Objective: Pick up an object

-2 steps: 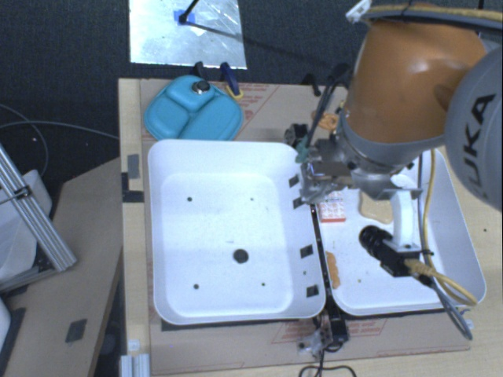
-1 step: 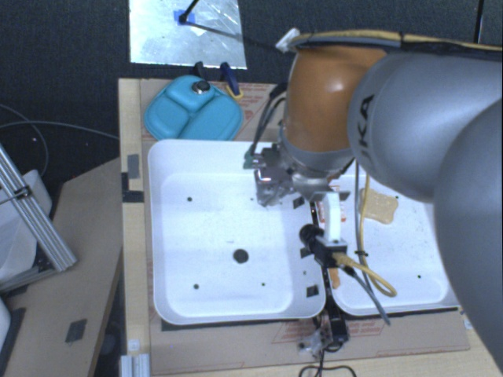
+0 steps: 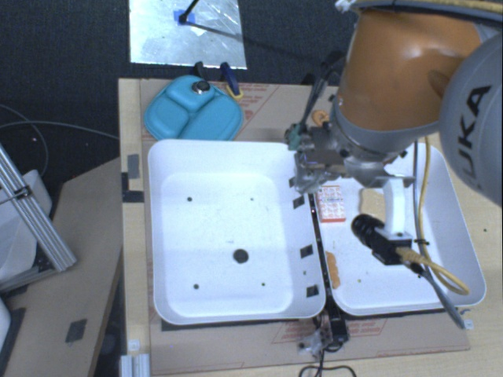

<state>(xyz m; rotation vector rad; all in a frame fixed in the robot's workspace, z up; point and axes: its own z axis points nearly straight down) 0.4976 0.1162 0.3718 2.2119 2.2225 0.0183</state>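
Observation:
My gripper (image 3: 309, 166) hangs low over the left edge of the right bin (image 3: 464, 246), close to the divide between the two bins. The big orange and grey wrist hides most of it. A small white card with red print (image 3: 332, 203) lies flat in the right bin just below the gripper. Nearer the front, a slim orange-brown piece (image 3: 332, 269) rests by that bin's left wall. A small teal bit (image 3: 292, 137) shows at the gripper's upper left side; whether it is a loose thing I cannot tell.
The left bin (image 3: 165, 210) holds a small dark disc (image 3: 240, 256) and a few tiny dark specks. Behind it sits a blue lidded container (image 3: 194, 110), with a foil sheet (image 3: 187, 20) farther back. An aluminium frame (image 3: 31, 218) stands at the left.

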